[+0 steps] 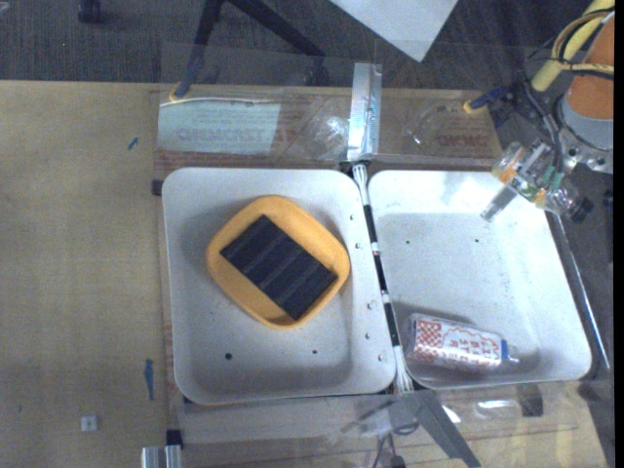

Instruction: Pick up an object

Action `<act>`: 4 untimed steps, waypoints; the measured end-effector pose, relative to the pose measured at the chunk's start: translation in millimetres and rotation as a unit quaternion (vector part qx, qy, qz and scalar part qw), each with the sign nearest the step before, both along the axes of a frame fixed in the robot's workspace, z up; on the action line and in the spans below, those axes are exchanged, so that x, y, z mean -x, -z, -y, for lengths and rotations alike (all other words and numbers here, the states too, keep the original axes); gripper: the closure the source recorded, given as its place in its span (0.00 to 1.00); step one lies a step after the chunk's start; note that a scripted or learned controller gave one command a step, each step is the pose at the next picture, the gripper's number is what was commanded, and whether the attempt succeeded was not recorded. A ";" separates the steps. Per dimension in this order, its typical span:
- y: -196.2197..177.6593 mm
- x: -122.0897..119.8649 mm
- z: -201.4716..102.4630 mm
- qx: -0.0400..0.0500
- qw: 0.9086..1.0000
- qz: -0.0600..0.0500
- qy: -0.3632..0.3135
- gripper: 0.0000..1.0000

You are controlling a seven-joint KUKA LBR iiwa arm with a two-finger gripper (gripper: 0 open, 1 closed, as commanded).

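A yellow rounded block with a dark ribbed panel on top (278, 261) lies in the middle of the left bin (185, 359). A red-and-white patterned tube (456, 342) lies flat near the front edge of the right bin (546, 281). My gripper (507, 191) hangs over the far right corner of the right bin, tilted down to the left, well apart from the tube. Nothing shows in its grasp.
A metal divider post (366, 110) stands behind the seam between the bins. Clear plastic sheets (244, 125) lie on the bench behind the bins. Cables and the arm's orange band (590, 91) crowd the upper right.
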State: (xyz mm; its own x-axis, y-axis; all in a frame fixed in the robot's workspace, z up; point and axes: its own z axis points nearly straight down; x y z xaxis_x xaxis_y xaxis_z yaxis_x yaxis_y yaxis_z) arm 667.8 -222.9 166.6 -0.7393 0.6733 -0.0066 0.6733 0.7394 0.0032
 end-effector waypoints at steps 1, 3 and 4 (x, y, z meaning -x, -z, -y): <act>79.3 31.9 -79.4 -0.001 0.999 0.000 0.046 0.00; 40.7 92.3 -82.4 -0.001 0.999 -0.002 0.045 0.00; 76.8 33.9 -39.7 -0.001 0.999 -0.001 0.042 0.00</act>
State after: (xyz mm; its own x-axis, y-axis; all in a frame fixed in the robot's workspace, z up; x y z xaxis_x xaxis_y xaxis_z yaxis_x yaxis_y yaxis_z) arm 633.9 -183.2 89.8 -0.6797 0.7335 -0.0048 0.7335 0.6797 0.0030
